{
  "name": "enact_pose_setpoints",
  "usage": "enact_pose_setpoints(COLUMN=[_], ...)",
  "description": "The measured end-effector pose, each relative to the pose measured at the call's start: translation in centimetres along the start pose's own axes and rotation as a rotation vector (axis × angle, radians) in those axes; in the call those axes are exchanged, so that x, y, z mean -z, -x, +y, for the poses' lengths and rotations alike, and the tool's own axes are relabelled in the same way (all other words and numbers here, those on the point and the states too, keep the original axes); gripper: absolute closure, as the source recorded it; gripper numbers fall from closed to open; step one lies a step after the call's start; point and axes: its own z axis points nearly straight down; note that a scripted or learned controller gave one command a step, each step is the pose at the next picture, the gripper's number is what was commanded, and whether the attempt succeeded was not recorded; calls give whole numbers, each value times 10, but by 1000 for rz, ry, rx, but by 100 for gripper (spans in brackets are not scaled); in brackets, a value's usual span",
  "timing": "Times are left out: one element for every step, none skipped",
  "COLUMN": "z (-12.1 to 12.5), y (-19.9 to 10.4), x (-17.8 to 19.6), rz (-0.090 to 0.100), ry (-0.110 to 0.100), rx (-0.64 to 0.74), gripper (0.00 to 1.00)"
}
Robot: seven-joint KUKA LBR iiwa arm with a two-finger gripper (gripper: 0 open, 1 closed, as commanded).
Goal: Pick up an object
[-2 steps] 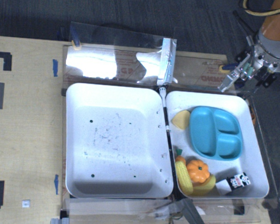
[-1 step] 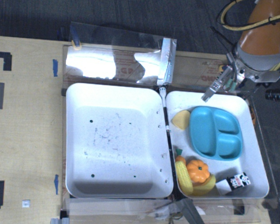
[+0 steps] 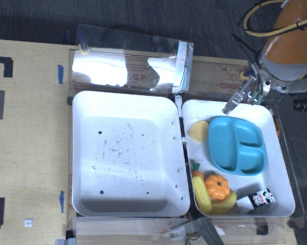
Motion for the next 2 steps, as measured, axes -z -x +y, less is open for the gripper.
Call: enact_pose_setpoints(z=[8, -27], y=[-1, 28], x=[-13, -23], rz=[1, -4], ry=[0, 1], rx=[109, 68], gripper=[100, 100])
